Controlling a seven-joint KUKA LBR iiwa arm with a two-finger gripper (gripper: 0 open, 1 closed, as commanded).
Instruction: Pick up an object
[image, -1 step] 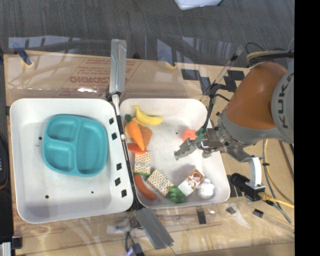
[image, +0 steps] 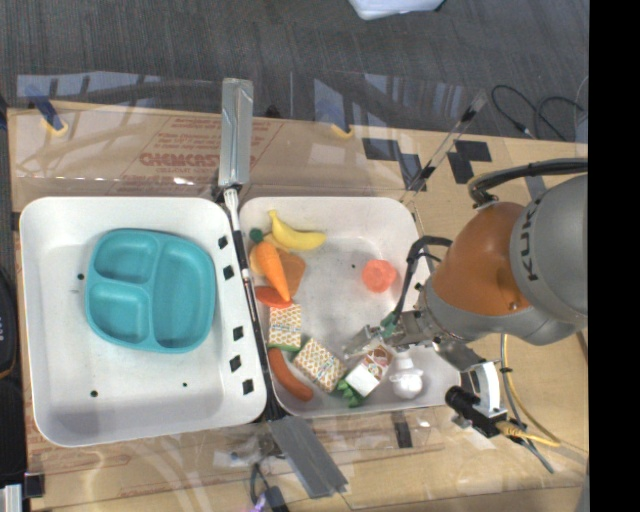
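— Where is the gripper (image: 372, 340) sitting?

— It is hanging low in the right bin (image: 330, 212), near the front wall. How far it is parted I cannot tell (the wrist is covering it).

— And the nearest object?

— A patterned block (image: 318, 363) is lying just left of the gripper, long axis running from upper left to lower right. A white piece (image: 406, 381) is lying just right of it. The banana (image: 295, 234) and carrot (image: 270, 268) are lying well apart, toward the back left corner.

— The left bin (image: 40, 330)?

— It is carrying a teal tray (image: 152, 290).

bench (image: 130, 150) | bears: left bin (image: 50, 330), right bin (image: 330, 212), side by side
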